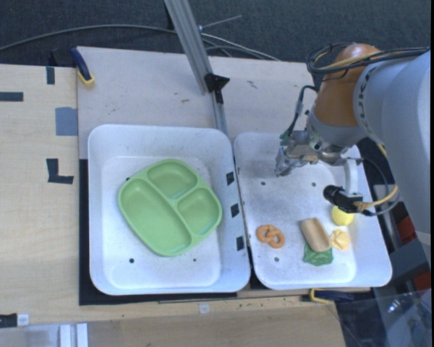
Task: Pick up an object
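1. On the pale wooden bench [29, 194], two shallow white plastic bins sit side by side, touching along their inner rims; no brand, label or writing can be read anywhere.
2. The left bin [101, 150] holds a light green, three-compartment plastic plate [170, 207], lying flat and turned at a slant.
3. The right bin [257, 144] holds, near its front edge, a small orange pretzel-shaped toy [270, 236], a tan bread-like block [315, 233] resting on a dark green piece [318, 256], and two small yellow pieces [341, 228] just beside them.
4. The two-finger gripper [284, 166] hangs over the bin's back part, well apart from those toys; nothing shows between its fingers, but how wide they stand I cannot tell.
5. Dark carpet [275, 6] lies beyond the bench, with thin cables and a slanted grey metal pole [188, 31].
6. The grey arm is cut off at the right.
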You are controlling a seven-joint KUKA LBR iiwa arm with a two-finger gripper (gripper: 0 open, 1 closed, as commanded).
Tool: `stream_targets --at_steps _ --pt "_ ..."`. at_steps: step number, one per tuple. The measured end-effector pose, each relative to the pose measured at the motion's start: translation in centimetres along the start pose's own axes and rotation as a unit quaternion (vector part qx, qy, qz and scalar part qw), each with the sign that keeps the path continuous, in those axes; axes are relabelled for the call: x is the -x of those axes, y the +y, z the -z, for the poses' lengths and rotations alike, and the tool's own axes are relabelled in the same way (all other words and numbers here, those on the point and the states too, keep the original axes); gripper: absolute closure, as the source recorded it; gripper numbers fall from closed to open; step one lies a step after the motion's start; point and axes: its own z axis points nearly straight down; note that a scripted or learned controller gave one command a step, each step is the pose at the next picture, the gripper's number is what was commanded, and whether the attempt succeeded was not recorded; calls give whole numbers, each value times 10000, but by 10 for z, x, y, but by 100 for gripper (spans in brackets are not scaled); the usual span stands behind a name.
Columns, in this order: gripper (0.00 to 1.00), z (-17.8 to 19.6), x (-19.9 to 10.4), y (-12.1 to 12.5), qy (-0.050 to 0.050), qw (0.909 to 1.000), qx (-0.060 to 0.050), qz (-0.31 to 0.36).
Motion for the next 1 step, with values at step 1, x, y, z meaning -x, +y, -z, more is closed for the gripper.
stream_targets --at_steps 1 --pt "100 63 3 -1 -5 10000 37 -12"
